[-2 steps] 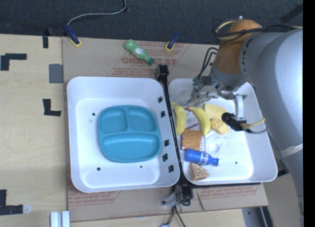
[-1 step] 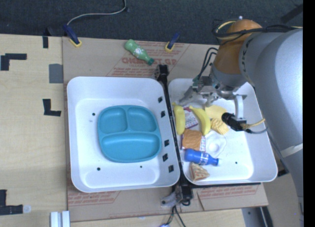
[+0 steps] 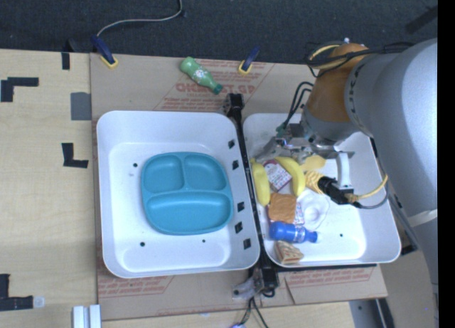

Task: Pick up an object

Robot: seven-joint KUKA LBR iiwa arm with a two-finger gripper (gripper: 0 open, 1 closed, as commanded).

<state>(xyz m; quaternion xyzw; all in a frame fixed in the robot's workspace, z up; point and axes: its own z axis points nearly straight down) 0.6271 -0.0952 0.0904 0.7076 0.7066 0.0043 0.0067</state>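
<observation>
Two shallow white bins sit side by side on the bench (image 3: 43,177). The left bin (image 3: 117,198) holds a blue divided plate (image 3: 187,193), lying flat near its middle. The right bin (image 3: 370,237) holds a heap of small things crowded toward its 9 o'clock side.

The arm (image 3: 398,106) reaches in from 3 o'clock, its orange band (image 3: 328,99) above the wrist. The pincer (image 3: 295,150) is low over the 12 o'clock part of the heap; whether it is open or closed I cannot tell, and nothing can be seen caught in it.

In the heap, a yellow banana (image 3: 293,172) lies just below the pincer, touching or nearly touching it. A second yellow piece (image 3: 261,184) lies along the bin's 9 o'clock wall. Between them sits a small dark red packet (image 3: 277,176). At 6 o'clock from the packet lies an orange-brown block (image 3: 282,209), and just beside it, toward 3 o'clock, a clear plastic piece (image 3: 313,210). Below the block lies a blue bottle (image 3: 291,233) on its side, its white cap pointing to 3 o'clock. At 6 o'clock from the bottle sits a tan pastry-like item (image 3: 288,252).

Outside the bins, toward 12 o'clock, a green bottle (image 3: 200,75) lies on its side on the brown cardboard (image 3: 135,85). Two blue and yellow clamps (image 3: 105,52) grip the cardboard's far edge.
</observation>
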